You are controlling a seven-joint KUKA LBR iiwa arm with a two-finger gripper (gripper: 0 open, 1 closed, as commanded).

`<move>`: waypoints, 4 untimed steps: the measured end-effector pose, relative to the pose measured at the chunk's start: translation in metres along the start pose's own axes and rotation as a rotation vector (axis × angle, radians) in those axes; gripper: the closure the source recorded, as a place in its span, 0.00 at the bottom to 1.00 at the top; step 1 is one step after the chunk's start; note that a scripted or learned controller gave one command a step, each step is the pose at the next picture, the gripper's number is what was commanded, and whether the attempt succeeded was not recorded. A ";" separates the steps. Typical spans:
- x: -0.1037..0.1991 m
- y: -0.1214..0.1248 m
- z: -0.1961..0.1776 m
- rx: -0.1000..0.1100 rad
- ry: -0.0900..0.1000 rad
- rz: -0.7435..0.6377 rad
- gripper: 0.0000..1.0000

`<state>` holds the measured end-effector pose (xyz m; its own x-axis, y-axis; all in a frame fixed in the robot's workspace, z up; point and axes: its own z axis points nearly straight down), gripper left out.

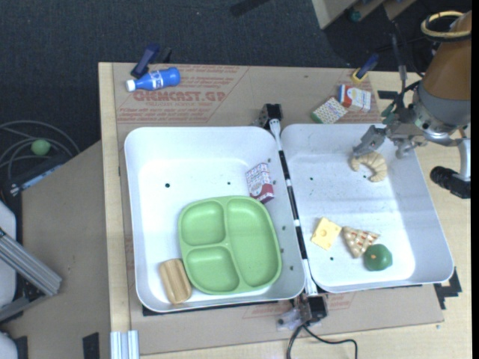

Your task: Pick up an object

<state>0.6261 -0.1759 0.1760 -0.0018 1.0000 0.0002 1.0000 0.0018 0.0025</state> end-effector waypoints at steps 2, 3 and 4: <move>-0.035 0.041 0.085 0.005 0.005 0.000 0.00; -0.037 0.042 0.072 -0.003 -0.002 -0.001 1.00; 0.003 -0.001 -0.032 -0.002 -0.001 0.000 1.00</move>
<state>0.6249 -0.1734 0.2082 -0.0016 1.0000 -0.0010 1.0000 0.0016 0.0043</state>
